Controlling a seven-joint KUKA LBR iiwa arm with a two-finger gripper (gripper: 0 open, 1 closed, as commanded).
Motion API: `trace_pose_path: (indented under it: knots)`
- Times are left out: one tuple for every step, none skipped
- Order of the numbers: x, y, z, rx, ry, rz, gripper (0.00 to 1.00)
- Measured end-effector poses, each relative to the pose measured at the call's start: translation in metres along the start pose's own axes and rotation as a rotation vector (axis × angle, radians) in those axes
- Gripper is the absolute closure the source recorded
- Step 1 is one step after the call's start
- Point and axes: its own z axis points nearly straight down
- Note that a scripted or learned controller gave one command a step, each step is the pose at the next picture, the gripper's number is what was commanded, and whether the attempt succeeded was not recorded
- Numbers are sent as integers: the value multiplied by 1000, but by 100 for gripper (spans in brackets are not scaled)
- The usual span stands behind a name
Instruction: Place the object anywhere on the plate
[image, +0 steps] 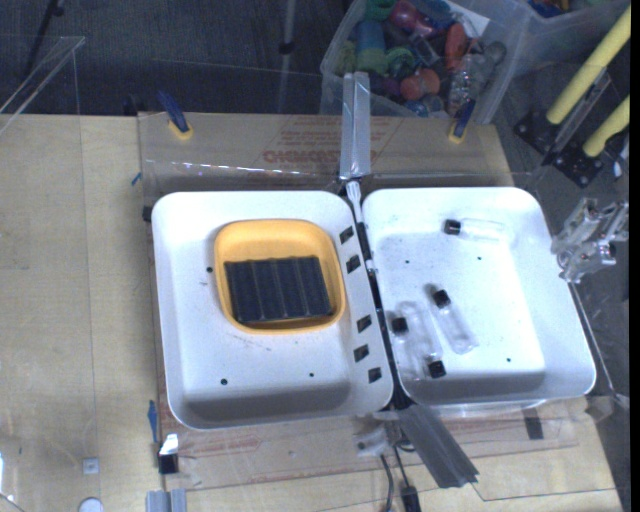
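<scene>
A yellow plate (229, 249) with rounded corners sits in the left bin (190, 370). A dark, ribbed rectangular object (278, 289) lies flat on the plate and covers most of its floor. In the right bin (520, 330) lie three clear vials with black caps: one near the back (470, 229), one in the middle (450, 318), and one by the divider (415, 345). My gripper (588, 243) hangs over the right rim of the right bin, away from the vials and far from the plate.
A metal divider strip (358, 260) with black clips separates the two bins. A clear tub of colourful toys (420, 45) stands behind the bins. Yellow tubes (600, 60) lean at the back right. Blue clamps hold the cardboard behind the bins.
</scene>
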Motion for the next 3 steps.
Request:
trace_pose_path:
  knots:
    - [-62,2,50,0,-5,-273,100]
    - [-24,2,52,-1,-1,-431,100]
    - [-24,2,51,-1,-1,-431,0]
